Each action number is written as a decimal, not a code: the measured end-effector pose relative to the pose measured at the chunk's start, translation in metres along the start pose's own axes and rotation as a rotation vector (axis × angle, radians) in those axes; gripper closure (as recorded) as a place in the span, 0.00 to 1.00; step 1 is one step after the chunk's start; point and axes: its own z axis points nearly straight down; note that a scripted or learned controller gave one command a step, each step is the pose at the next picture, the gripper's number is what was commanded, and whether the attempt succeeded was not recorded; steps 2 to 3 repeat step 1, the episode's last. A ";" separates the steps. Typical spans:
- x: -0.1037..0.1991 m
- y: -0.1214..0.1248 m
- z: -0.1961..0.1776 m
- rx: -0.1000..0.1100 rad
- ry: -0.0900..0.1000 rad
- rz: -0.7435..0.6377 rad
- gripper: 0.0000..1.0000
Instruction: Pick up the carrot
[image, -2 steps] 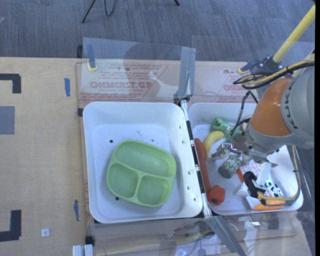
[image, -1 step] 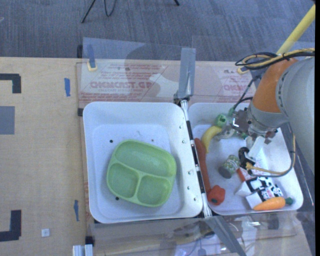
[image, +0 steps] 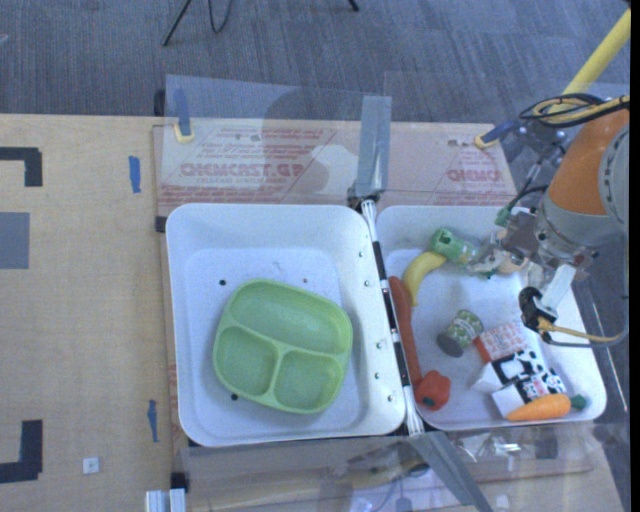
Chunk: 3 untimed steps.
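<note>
Carrot (image: 540, 407) lying at the lower right of the frame; I'm hovering my gripper (image: 500, 255) upper right, grip state unclear, needing to descend centred across it.

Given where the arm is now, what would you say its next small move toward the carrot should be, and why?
Probably a shift toward the near right corner of the right bin. The carrot lies there beside a black-and-white box, while the gripper sits over the bin's far side near a banana, so it likely has to get above the carrot before lowering.
</note>
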 end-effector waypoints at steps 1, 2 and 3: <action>0.002 0.000 -0.010 -0.001 -0.002 -0.004 1.00; 0.002 0.000 -0.010 -0.001 -0.002 -0.004 1.00; 0.002 0.000 -0.010 -0.001 -0.002 -0.004 1.00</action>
